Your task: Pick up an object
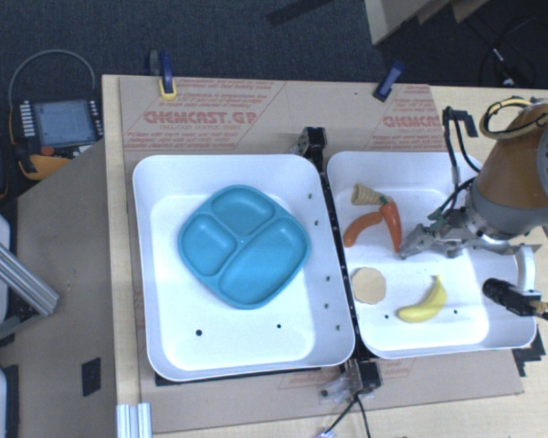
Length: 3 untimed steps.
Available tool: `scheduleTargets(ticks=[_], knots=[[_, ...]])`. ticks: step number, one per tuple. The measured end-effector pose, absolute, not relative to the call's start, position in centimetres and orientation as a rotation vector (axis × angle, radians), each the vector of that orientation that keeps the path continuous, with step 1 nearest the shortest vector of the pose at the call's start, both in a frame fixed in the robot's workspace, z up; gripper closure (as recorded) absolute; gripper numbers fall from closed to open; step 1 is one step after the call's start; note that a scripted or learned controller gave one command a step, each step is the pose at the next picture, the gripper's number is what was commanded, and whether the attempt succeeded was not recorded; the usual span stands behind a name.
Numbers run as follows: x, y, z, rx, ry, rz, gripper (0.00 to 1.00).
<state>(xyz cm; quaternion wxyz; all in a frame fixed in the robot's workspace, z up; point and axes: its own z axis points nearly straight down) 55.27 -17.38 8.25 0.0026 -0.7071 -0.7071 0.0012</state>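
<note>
- Looking down on two white bins: left bin, right bin, sitting side by side on a brown board.
- Reaching in from the right: grey arm with its orange band, wrist hanging over the right bin.
- Gripper hovering low in the right bin, tips pointing left, just beside the carrot; too small and shadowed for telling how far apart the tips are standing, and nothing seen clamped between them.
- Carrot lying in the right bin's upper left part: orange-red, bent into an arch, one leg darker red running down towards the gripper tips, the other paler orange curling left.
- Sitting just above the carrot: a small tan cone-shaped piece with a green tip.
- Banana lying below the gripper, yellow, curved, one end turning up; well apart from the carrot.
- Resting left of the banana, near the bin's left wall: a round pale-tan disc.
- Filling the middle of the left bin: a blue tray with three compartments, sitting at a slant.
- Reading red print on the board: "CHEMCAST G.P" above the left bin, the same word cut off above the right one.
- Showing at far left on the floor: a handheld pendant with a lit screen, text too small for reading.
</note>
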Motion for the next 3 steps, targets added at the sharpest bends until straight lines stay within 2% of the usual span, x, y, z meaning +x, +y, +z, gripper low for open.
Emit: scheduleTargets(ticks=[1,2,3], knots=[[55.4,-17.4,9.5,-2.222,-2.221,0.0,1.0],[55.6,-17.0,13.9,-2.224,-2.227,-0.004,1.0],[55.6,-17.5,20.2,-2.226,-2.228,-0.005,1.0]])
